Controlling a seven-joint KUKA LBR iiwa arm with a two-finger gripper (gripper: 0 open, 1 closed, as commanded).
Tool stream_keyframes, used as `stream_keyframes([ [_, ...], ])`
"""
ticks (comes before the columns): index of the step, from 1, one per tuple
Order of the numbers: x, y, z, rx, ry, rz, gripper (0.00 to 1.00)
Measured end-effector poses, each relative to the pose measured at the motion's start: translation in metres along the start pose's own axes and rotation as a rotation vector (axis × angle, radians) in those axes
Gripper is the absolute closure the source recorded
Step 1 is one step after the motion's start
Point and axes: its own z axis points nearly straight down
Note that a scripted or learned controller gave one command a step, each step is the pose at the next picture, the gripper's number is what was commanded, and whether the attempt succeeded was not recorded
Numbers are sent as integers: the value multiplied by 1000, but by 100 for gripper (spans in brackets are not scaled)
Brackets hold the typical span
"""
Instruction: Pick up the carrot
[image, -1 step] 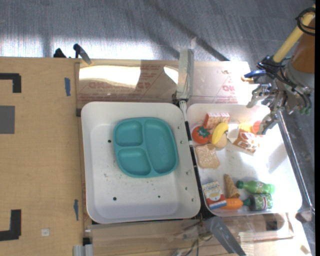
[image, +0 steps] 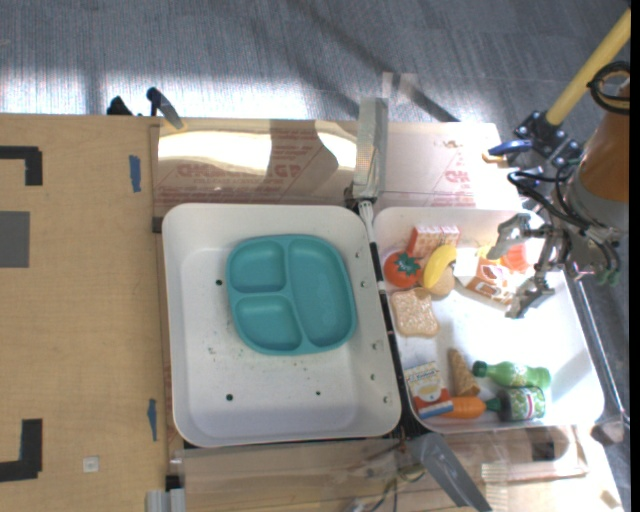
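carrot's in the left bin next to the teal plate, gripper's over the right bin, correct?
Not quite. The camera view shows the carrot in the right bin, at its near edge beside the green bottle. The teal plate is in the left bin. The gripper is over the right bin.

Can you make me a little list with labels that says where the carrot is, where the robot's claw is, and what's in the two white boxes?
carrot: lying at the near edge of the right bin, next to a small carton
gripper: open, over the far part of the right bin, far from the carrot
carrot held: no
left bin: a teal divided plate
right bin, other toys: tomato, banana, bread slice, green bottle
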Motion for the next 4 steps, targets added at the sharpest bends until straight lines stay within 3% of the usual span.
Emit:
stream_keyframes([
  [1,72,32,80,-3,13,54,0],
  [2,-30,6,118,0,1,247,0],
  [3,52,67,24,-2,-5,135,0],
  [4,79,62,112,0,0,270,0],
])
